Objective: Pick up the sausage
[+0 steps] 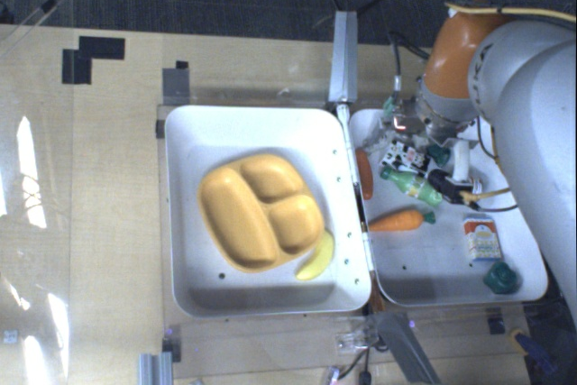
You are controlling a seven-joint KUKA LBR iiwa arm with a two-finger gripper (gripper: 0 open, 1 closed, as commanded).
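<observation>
So far nothing of the pick looks done. The sausage [363, 173], a slim reddish-brown link, lies flat in the right bin [424, 288], tight along that bin's left wall near the far-left corner, just beside the divider between the two bins. Nothing is touching it.

The arm [505, 77] comes in over the right bin's far edge, its orange band above the wrist, and the gripper [424, 144] hangs over the far part of that bin amid a knot of cables and small hardware. From this slant I cannot tell how it is set or whether it has hold of anything; the sausage, at any rate, is apart from it, to its left.

Other things share the right bin: a green bottle [410, 185] near the middle, a carrot [397, 221] just nearer than the sausage, a small red-and-white carton [482, 241] and a dark green object [500, 278] toward the near-right corner. The left bin [261, 126] holds a big yellow bread-like loaf [257, 210] with a banana [315, 259] at its near-right side.

What is left, as I judge it, is everything: getting over the sausage, closing on it against the wall, and lifting.
</observation>
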